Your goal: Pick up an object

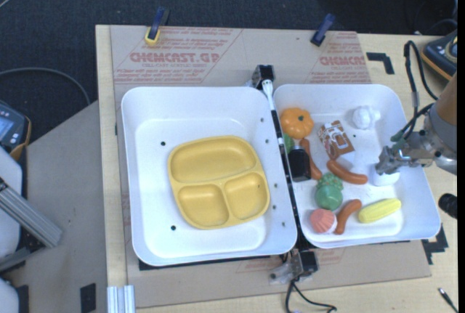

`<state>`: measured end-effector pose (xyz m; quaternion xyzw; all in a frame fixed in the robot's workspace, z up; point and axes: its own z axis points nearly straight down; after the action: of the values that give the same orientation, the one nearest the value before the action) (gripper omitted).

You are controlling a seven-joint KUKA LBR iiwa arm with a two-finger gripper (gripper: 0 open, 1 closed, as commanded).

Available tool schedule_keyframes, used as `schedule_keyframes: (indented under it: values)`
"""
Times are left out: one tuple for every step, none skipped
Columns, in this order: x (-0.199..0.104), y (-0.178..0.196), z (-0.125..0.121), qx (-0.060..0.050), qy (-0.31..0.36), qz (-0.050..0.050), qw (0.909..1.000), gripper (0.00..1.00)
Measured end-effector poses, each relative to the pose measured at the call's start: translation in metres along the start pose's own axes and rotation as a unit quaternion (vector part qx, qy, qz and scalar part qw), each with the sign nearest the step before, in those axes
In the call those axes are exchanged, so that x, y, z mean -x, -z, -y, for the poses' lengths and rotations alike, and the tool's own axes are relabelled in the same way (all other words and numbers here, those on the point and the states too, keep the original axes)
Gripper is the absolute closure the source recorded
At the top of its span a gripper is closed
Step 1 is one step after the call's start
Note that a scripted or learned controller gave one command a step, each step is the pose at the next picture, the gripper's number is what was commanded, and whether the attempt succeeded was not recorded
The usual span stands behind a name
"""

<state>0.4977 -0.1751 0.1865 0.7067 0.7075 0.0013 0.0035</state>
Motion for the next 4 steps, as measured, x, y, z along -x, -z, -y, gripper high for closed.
schedule_keyframes:
  values:
    - [0.000,0.041,-0.002,0.000,0.000,0.000,1.0000,1.00]
    - [-0.044,0.040,-0.010,-0.003,0.002,-0.002,1.0000,1.00]
    - [-0.100,0.030,-0.005,-0.005,0.002,-0.003,1.0000,1.00]
    - [-0.161,0.044,-0.008,-0.002,0.003,-0.003,1.0000,1.00]
